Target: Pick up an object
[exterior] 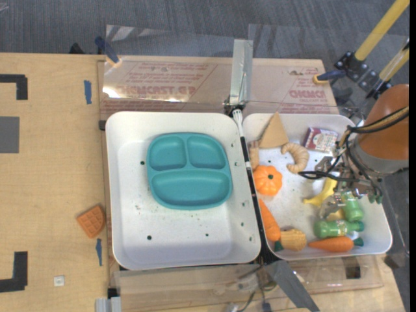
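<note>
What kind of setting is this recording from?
Most likely a robotics lab bench set up for grasping trials. Two shallow white bins sit side by side on a wooden benchtop: one holds a teal divided plate, the other toy food such as a small pumpkin, where the gripper hovers.

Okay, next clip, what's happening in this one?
A grey arm with an orange band reaches in from the right, its pincer low over the right bin, among a yellow banana and a green toy. Whether it holds anything is not clear from here. That bin also holds a small pumpkin, two carrots, a croissant and a small box. The left bin holds a teal divided plate. A waffle piece lies on the bench beside it.
</note>
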Robot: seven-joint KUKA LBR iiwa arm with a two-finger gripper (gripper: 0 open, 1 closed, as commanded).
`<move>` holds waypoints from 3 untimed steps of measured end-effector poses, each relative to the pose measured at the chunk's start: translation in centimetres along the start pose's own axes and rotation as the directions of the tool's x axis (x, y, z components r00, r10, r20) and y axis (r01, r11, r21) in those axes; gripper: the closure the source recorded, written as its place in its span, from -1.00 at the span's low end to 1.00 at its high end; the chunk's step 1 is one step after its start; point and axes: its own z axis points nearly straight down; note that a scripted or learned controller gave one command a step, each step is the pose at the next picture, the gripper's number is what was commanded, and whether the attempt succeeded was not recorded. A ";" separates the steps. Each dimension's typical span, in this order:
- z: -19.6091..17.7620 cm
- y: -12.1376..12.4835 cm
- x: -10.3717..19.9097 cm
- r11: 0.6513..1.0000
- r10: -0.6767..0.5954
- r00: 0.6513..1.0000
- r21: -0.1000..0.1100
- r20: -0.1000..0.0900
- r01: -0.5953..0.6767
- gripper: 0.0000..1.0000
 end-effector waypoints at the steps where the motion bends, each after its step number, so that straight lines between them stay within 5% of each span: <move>1: -1.4 0.0 -0.5 1.000 -0.001 1.000 0.004 0.016 0.001 1.00; 2: -11.9 4.8 -0.6 1.000 0.021 1.000 0.001 0.004 -0.021 1.00; 3: -0.5 0.8 4.6 0.999 -0.034 0.999 0.000 -0.004 0.034 1.00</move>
